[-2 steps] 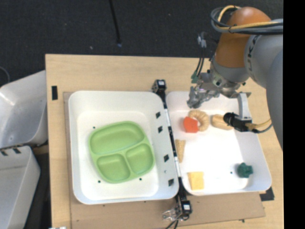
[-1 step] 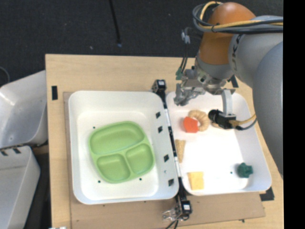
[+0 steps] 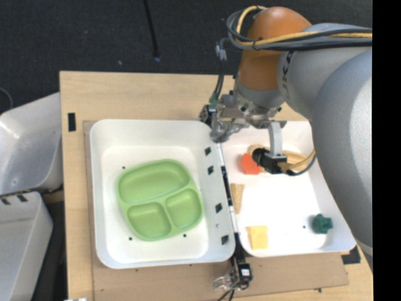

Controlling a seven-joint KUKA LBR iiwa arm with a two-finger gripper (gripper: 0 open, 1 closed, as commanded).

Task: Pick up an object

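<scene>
- The desk (image 3: 75, 93) is a pale wooden board that carries both bins. Bare margins show along its far and left edges.
- The arm (image 3: 326, 61) reaches in from the right and hangs over the far side of the right bin. Its bulk covers that bin's far right corner.
- The left bin (image 3: 100, 168) has only one thing in it, with a wide band of white floor around that thing on every side.
- The right bin (image 3: 282, 212) holds the small things, which look like the likeliest picks. Its middle floor is bare, so there is room to come down there.
- The green plate (image 3: 160, 199) lies flat in the middle of the left bin, slightly turned. It is well apart from the walls, and it looks broad and shallow for a pinch.
- The tool (image 3: 219, 129) sits over the far end of the ridge where the two bins meet. I cannot tell whether it is spread or pressed together, and nothing shows held in it.
- The orange lump (image 3: 250, 163) rests in the right bin, near the tool and clear of the dividing wall. I judge it the closest candidate.
- The yellow block (image 3: 257, 236) lies flat near the front rim.
- The tan wedge (image 3: 237, 195) lies just beside the dividing wall, which would crowd a grasp on that side.
- The dark green piece (image 3: 322, 224) sits near the right wall, well apart from the others.
</scene>
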